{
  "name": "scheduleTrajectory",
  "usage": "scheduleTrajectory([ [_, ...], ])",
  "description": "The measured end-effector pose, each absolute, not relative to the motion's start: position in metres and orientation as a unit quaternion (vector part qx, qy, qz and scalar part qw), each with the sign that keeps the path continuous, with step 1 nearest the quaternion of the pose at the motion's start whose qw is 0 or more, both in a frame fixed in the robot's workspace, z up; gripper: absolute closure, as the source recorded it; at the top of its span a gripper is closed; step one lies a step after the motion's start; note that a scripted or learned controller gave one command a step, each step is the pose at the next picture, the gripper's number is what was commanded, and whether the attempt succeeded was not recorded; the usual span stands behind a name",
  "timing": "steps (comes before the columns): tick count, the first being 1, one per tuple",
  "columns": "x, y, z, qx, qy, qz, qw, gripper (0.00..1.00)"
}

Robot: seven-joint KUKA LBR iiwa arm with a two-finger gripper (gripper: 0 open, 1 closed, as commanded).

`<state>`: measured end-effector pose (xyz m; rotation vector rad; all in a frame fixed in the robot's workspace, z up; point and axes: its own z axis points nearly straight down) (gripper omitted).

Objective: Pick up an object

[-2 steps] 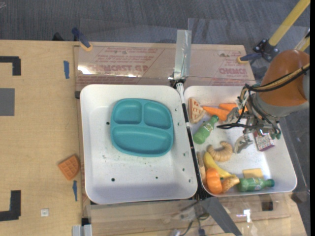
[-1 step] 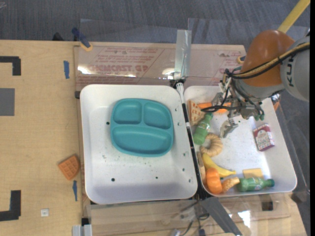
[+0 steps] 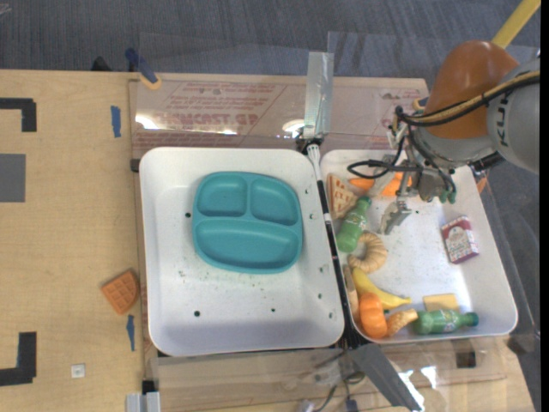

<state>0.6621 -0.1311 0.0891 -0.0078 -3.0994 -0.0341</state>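
My gripper (image 3: 395,218) hangs over the upper middle of the right bin (image 3: 493,273), open, with nothing between its fingers. Just behind it lie orange carrot-like pieces (image 3: 364,181). To its left are a waffle-patterned wedge (image 3: 341,194) and a green bottle (image 3: 352,228). Below that sits a tan ring-shaped pastry (image 3: 371,249). A red and white packet (image 3: 460,239) lies to the gripper's right. Along the bin's front are a banana (image 3: 379,289), an orange fruit (image 3: 372,314), a yellow block (image 3: 440,302) and a second green bottle (image 3: 445,320).
The left bin (image 3: 163,256) holds a teal divided plate (image 3: 248,221). An orange waffle toy (image 3: 120,291) lies on the wooden bench left of the bins. The grey arm with its orange band (image 3: 467,84) reaches in from the upper right. A metal divider (image 3: 319,93) stands behind the bins.
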Motion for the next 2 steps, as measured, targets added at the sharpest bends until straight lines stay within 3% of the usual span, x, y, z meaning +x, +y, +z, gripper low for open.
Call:
scheduleTrajectory([
  [1,0.671,-0.132,0.105,-0.003,-1.000,-0.0056,-0.004,1.00],
  [2,0.618,-0.149,0.283,0.013,-1.000,0.0029,-0.012,1.00],
])
